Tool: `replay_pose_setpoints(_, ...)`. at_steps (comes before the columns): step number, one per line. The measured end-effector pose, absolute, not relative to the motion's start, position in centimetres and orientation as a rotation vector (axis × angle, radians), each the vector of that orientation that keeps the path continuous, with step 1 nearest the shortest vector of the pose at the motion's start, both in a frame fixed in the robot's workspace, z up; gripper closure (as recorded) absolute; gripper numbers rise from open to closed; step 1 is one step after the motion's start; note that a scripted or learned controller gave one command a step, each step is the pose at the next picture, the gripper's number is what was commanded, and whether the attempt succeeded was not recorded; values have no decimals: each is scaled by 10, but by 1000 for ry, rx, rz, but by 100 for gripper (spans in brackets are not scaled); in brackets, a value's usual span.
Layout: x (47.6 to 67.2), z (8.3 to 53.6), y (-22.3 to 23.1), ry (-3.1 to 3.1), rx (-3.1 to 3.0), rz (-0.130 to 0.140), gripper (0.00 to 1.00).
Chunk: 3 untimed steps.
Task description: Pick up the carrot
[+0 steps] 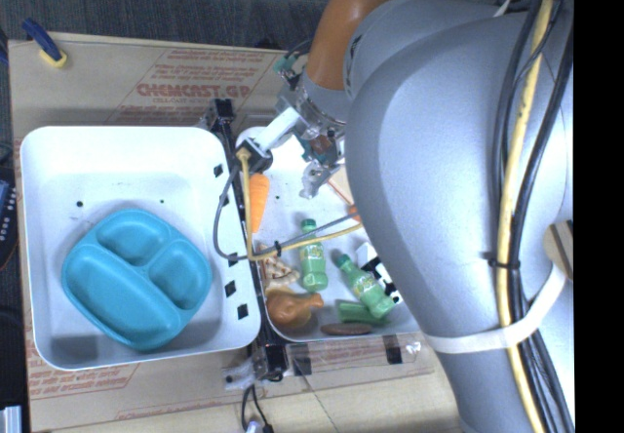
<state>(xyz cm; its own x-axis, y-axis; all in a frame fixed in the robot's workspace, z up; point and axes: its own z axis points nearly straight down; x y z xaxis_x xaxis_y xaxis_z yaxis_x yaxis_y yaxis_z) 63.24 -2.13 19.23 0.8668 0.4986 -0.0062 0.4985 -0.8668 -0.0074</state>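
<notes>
Two green bottles [313, 263], one blue tray [136, 275], and one tapered orange carrot [257, 201] at seven o'clock from the gripper [314, 168], whose opening I cannot tell.

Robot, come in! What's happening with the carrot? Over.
Gripper hovering above right bin, nothing seen in it. Carrot lying by the bin's left wall, not picked up. Green bottles nearby, not blocking.
</notes>
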Motion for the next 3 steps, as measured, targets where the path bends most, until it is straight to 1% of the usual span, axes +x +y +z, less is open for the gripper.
replay_pose_setpoints(1,557,191,-11,-1051,-2953,15,0)
replay_pose_setpoints(2,583,117,-92,-519,-3094,19,0)
replay_pose_setpoints(3,634,96,-91,-530,-3088,12,0)
